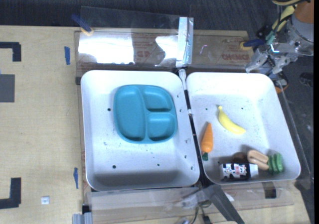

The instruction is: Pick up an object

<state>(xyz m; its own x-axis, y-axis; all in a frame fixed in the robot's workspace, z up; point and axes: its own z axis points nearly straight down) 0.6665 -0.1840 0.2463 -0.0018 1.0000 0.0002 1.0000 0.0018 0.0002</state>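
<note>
White bins are sitting side by side; the right bin point(259, 86) is holding a banana point(230, 121) and carrot point(207, 138). The gripper point(271, 61) is hovering beyond its far corner, grasp unreadable. Approach seems pending: descending over the banana comes next.

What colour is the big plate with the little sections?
The divided plate is blue-teal, seen in the camera view, in the left bin.

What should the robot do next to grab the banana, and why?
Probably swing the tool down-left over the yellow toy banana. The tool sits at the upper right corner of the right white bin, outside it, and the banana lies alone in the middle, apart from the orange toy carrot.
</note>
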